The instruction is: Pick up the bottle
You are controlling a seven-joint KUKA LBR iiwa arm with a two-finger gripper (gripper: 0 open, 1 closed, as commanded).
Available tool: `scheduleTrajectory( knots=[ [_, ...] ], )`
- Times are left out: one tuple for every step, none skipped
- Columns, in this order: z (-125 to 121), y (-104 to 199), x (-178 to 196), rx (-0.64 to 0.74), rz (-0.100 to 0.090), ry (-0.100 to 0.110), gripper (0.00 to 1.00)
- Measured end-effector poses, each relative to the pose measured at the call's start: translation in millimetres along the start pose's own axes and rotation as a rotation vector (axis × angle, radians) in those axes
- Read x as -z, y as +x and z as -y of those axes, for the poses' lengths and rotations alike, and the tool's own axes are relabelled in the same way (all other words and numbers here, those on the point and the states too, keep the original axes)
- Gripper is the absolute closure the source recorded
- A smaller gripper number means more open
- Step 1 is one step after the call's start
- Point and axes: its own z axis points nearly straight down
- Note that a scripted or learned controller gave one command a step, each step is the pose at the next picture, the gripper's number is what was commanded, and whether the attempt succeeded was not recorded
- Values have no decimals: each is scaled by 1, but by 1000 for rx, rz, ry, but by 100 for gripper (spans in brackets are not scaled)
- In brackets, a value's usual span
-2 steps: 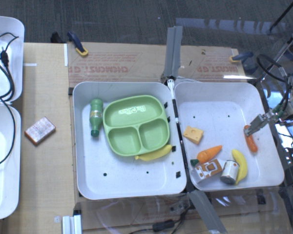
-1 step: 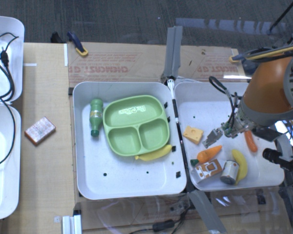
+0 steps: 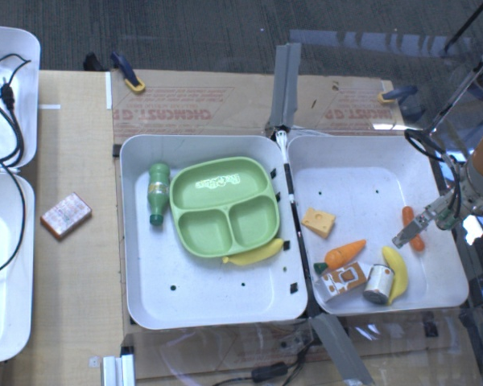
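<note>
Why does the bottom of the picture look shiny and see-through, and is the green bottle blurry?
In the camera view, a clear pane along the bottom edge catches pale glare; the green bottle in the left bin looks slightly soft but readable, evenly lit with hardly any shadow.

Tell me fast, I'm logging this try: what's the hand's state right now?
Hand: cannot be told whether open or closed; it sits over the right bin near its right edge, far from the bottle in the left bin.
</note>
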Motion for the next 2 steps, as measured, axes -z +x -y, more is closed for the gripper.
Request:
scheduleTrajectory(
  knots=[
    [-16,75,-71,-161,1,-1,0],
    [-46,134,16,10,-1,1,0]
  ],
)
